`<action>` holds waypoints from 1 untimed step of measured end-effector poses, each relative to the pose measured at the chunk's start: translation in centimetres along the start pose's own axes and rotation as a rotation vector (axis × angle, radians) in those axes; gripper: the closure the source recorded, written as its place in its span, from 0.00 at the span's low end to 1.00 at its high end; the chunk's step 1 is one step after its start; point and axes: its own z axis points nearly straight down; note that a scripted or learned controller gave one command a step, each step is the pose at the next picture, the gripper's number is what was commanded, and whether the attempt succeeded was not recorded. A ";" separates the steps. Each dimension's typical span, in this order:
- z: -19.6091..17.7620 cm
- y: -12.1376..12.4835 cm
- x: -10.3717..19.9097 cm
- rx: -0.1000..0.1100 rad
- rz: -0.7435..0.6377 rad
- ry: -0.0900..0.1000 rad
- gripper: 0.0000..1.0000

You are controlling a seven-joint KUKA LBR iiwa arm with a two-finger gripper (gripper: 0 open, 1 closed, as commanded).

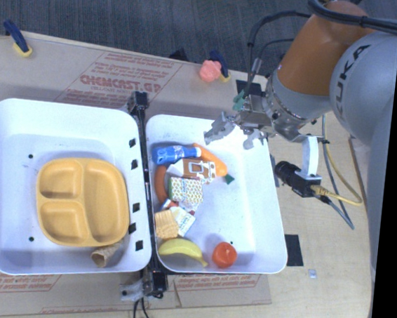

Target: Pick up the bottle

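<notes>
Up at the far rim of the right bin, the gripper hangs with its two pale fingers spread apart and nothing between them. It sits just above the bin's far wall, a little toward the arm's side of the bin's middle. Behind it the grey wrist runs up into the orange band and the thick grey arm, which leans in from the right of the bin.

Taking the right bin as the landmark, the bottle lies on its side inside it, in the far half near the wall shared with the other bin; it shows a blue label and a white end. It lies apart from the gripper, nearer the camera and further from the arm. Touching it on the arm's side is an orange, carrot-like piece, with a small printed carton overlapping both. Toward the near wall of the bin come a green-patterned packet, then a cracker-like square, and at the near wall a banana with a small red-orange tomato-like ball just beside it.

Left of the right bin, touching it along a black clip strip, the left bin holds a yellow divided plate and a tan cone-shaped piece at its near edge. Beyond the right bin's far wall, on the cardboard sheet, rests a pink lump.
</notes>
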 end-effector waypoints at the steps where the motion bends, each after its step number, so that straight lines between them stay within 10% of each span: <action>1: -1.0 0.0 0.0 0.003 -0.005 0.000 1.00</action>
